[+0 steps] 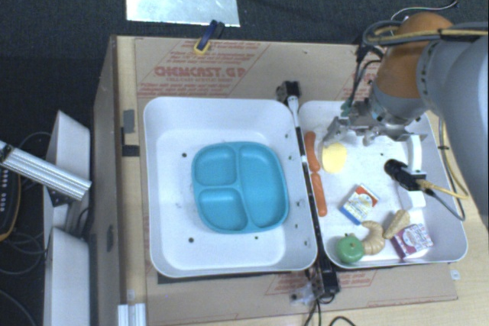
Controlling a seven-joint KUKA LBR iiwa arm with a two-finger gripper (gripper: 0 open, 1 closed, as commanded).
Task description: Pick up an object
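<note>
Camera view puts the gripper (357, 126) low in the right bin (455, 237), just beside the lemon (334, 158). I can't tell how wide it's open, and I see nothing held. A pinch off-centre would likely send the round lemon rolling against the sausage (309, 151) and out of reach.

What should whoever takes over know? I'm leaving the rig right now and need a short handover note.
Gripper: over the far left part of the right bin, just behind the yellow object; nothing visibly held.
Things: the right bin also has orange sticks along its left wall, a small carton, a green apple, a tan piece and a purple carton. The left bin holds a blue divided tray.
Done: no pick visible.
Left: grasp and lift one object; the yellow one looks nearest.
</note>
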